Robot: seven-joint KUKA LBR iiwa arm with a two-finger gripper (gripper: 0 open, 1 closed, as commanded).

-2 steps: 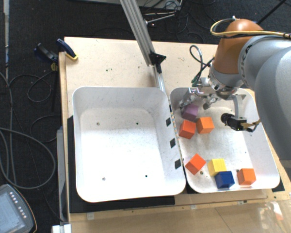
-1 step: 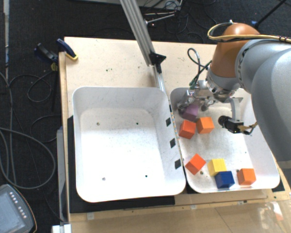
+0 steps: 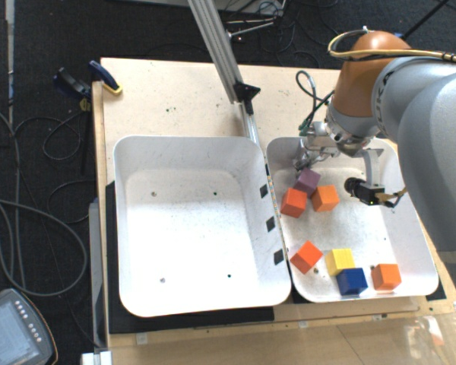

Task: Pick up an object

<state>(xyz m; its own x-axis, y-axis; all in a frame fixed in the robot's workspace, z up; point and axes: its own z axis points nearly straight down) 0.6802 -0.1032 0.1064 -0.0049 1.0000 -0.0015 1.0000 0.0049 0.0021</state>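
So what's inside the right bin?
Seven blocks lie in the right bin: purple block, four orange, yellow, blue. The arm covers its far corner.

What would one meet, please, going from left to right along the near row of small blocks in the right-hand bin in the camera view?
Orange cube tilted on its corner → yellow cube → blue cube → orange cube near the bin's right edge.

Blue clamp (image 3: 99,75) at bench corner (image 3: 137,90)
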